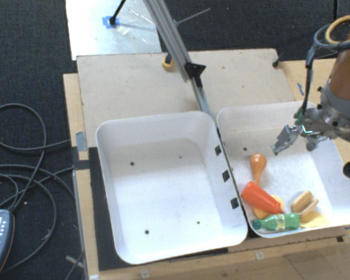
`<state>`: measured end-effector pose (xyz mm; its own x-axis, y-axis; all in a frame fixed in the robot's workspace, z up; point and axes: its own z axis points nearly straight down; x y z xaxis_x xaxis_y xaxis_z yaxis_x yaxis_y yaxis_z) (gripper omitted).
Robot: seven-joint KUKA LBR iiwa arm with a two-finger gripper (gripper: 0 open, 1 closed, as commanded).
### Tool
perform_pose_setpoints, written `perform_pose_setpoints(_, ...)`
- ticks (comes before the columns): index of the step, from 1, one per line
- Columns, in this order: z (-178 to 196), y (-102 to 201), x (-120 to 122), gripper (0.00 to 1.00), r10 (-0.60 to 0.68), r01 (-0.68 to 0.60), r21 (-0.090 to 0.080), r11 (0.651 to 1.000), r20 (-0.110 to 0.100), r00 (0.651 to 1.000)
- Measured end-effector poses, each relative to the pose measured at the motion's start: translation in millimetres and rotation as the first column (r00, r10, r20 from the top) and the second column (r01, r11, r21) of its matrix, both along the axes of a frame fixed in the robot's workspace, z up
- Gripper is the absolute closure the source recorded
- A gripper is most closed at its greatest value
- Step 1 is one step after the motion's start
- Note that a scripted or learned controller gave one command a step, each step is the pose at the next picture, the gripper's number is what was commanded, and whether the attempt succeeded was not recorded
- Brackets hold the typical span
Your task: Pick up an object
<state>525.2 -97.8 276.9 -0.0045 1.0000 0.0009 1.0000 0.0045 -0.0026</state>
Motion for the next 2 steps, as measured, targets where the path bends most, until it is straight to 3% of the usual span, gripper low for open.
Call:
perform_pose_setpoints(1,2,0,1,0.00,-0.002,0.002,-0.001,1.000,0.005,1.000)
perform_pose_setpoints(2,-40,0,4,0.00,-0.004,0.004,0.000,1.000,-0.001,1.000)
